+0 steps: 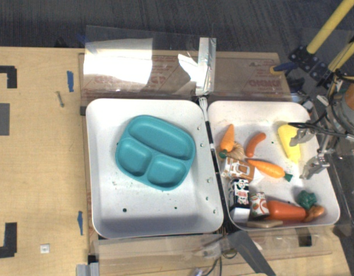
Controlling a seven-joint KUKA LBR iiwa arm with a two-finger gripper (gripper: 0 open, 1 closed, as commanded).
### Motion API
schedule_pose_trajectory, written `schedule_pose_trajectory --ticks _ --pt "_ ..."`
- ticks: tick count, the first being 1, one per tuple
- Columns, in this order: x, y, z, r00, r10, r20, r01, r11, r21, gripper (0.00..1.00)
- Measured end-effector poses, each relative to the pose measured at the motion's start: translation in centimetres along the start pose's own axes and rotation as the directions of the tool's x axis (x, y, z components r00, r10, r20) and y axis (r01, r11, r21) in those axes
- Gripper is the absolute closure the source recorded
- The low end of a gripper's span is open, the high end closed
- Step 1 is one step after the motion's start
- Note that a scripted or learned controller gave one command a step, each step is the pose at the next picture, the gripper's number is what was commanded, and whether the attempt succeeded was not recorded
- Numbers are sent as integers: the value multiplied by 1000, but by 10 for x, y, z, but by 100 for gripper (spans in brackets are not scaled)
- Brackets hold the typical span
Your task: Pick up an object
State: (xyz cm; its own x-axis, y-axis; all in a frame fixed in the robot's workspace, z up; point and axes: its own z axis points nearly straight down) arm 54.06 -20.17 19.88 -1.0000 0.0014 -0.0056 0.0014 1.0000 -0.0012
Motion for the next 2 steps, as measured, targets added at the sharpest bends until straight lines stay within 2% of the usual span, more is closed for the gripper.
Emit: schedule_pose_trajectory --ticks 1,2 --pt "-21 -13 109 998 67 8 -67 998 2 0" --pt "-40 51 110 979 202 7 -202 979 -2 0"
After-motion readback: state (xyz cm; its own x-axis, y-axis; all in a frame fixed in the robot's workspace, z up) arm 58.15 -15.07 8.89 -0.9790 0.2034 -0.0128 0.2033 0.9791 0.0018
